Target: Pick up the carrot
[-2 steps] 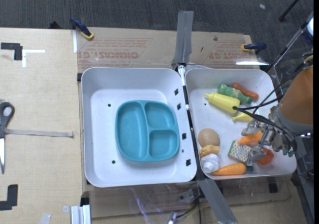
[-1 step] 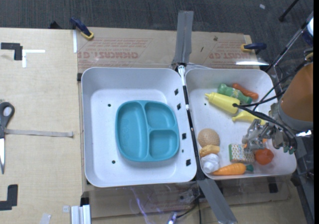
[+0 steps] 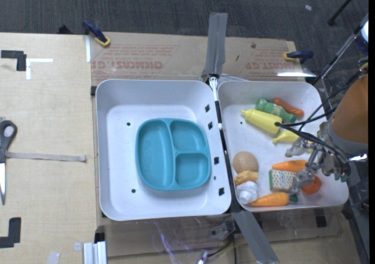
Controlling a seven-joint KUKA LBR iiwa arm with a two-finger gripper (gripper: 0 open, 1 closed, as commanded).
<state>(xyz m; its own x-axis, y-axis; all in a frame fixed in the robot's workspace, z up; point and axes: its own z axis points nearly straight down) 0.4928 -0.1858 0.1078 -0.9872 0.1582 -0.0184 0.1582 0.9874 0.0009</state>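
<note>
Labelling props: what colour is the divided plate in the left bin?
Teal-blue plate, clearest in the camera view.

Right bin's (image 3: 234,95) front edge is crammed, carrot (image 3: 270,200) wedged between white thing (image 3: 246,190), sandwich (image 3: 282,179), probably the wall; back-left corner's open.

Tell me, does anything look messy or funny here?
A little. The toy food is jumbled in the right bin: the carrot lies against its front wall and the yellow bottle on its side. The blue plate in the left bin sits neatly.
</note>
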